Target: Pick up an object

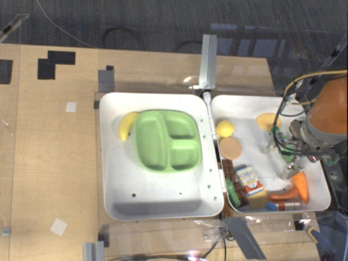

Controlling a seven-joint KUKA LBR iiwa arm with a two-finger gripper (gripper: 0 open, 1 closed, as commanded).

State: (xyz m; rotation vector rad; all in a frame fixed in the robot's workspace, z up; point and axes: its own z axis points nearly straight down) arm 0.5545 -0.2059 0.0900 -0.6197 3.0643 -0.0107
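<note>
Camera view showed the table [49, 162] carrying two shallow white bins side by side. The left bin [157, 203] held a green divided tray [166, 140], overturned it seemed, lying partly over a banana [126, 125] at its upper left edge. The right bin [247, 110] filled the right of the frame and held the likely picks: a yellow ball [225, 128] and a tan disc [230, 148] by the dividing wall, a small carton [249, 180] and a dark bar [229, 174] crowded into the lower left corner, a carrot-like orange piece [299, 187] and a red-capped marker [283, 205] along the lower right edge, and a yellow piece [266, 120] near the top. The arm [329, 110] reached in from the right, its orange band over the bin's right side, probably so the gripper [291, 165] could drop straight onto the loose items there. The gripper sat low, just above the carrot-like piece. Whether its fingers were spread or closed could not be told from this angle, and nothing was visibly caught between them. By my reading, no object had yet been lifted.
</note>
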